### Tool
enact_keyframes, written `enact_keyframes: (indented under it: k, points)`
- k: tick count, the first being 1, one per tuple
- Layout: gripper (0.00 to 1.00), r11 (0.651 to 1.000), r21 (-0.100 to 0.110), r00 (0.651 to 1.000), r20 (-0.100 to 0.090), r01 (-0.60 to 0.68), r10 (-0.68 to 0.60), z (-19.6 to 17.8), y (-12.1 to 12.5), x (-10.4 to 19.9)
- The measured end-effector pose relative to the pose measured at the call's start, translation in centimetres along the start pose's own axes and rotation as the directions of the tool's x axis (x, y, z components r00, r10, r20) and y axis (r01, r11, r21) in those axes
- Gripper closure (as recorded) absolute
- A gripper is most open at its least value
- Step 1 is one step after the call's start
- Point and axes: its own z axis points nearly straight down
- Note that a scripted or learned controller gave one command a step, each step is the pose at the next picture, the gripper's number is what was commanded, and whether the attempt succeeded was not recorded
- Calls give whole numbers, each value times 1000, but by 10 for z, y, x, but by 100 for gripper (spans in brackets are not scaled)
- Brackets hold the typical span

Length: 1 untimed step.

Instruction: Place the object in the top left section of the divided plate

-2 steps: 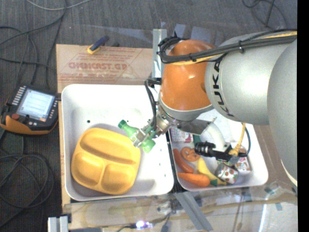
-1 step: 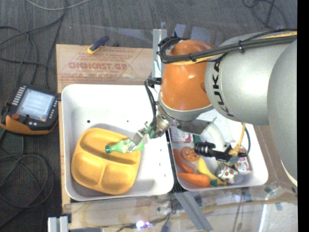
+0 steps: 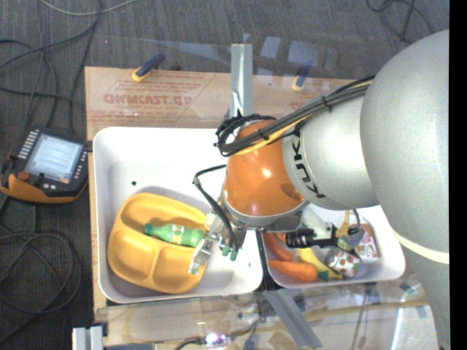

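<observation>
green plastic bottle point(image 3: 175, 233) lying on its side across the yellow divided plate point(image 3: 139, 268), stretched over the ridge between sections, cap end pointing toward frame left, other end reaching the plate's right rim. mostly over the plate's upper part in the picture; exact section hard to tell. plate sitting in the lower left of the left white bin point(image 3: 146, 152), tilted a little against the bin floor.

gripper point(image 3: 216, 245) just right of the bottle's end, at the plate's right rim, fingers slanting down toward lower left. jaws narrow, with only a slim gap; bottle not visibly between them, contact with the bottle's end unclear. above it, orange band and grey arm body filling the right half of the frame, black cables looping over the wrist.

right white bin point(image 3: 390, 265) at lower right, partly hidden under the arm, holding a carrot point(image 3: 295, 270), a banana-like yellow piece point(image 3: 321, 259) and other small toys too crowded to name.

orange and black teach pendant point(image 3: 47, 166) at the left edge on the grey carpet. cardboard sheet point(image 3: 160, 100) under the bins, with two yellow clamps at its upper edge.
</observation>
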Motion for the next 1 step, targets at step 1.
enact_keyframes:
  k: [1]
  points:
    - [100, 1000, -3, 1000, -4, 4, -4, -6, 3, 2]
